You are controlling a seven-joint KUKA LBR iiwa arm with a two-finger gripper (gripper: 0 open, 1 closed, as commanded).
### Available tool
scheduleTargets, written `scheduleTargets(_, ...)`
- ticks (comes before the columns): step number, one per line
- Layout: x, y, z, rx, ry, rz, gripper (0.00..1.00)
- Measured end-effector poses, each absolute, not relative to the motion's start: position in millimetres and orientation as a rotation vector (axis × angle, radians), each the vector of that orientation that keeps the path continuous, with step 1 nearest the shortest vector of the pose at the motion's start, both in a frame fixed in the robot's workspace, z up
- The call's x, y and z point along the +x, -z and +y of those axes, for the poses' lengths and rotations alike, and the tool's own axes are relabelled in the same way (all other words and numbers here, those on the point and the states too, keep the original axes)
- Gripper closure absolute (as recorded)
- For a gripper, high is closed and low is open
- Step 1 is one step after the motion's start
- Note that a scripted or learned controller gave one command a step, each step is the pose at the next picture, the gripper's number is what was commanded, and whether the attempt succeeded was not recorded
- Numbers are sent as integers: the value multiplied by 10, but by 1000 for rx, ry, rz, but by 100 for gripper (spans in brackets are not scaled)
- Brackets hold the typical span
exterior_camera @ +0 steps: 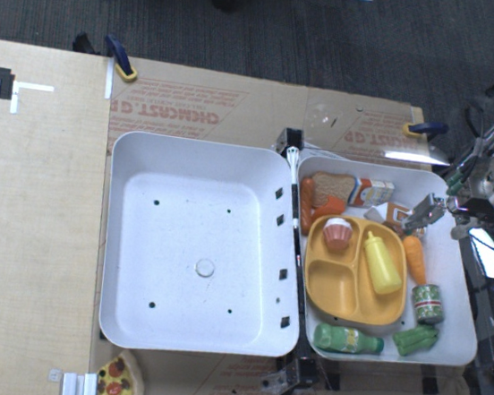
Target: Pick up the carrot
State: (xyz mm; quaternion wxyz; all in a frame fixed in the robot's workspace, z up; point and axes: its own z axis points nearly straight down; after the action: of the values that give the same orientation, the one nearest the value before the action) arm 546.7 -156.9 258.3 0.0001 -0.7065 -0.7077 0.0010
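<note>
carrot (414, 257): right bin (458, 306), just right of yellow tray (342, 295), above the can (428, 303)
gripper (425, 214): over bin's upper right, above carrot, apart from it
fingers: spread, holding nothing

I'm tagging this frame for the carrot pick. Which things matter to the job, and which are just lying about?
For the job:
carrot
gripper
right bin

Lying about:
yellow tray
yellow bottle
cupcake
can
green bottle
bread slice
left bin
pizza slice
</note>
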Motion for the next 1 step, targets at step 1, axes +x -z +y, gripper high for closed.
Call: scheduleTargets(1,5696,-1534,-2227,-2019,-2,-2406,0)
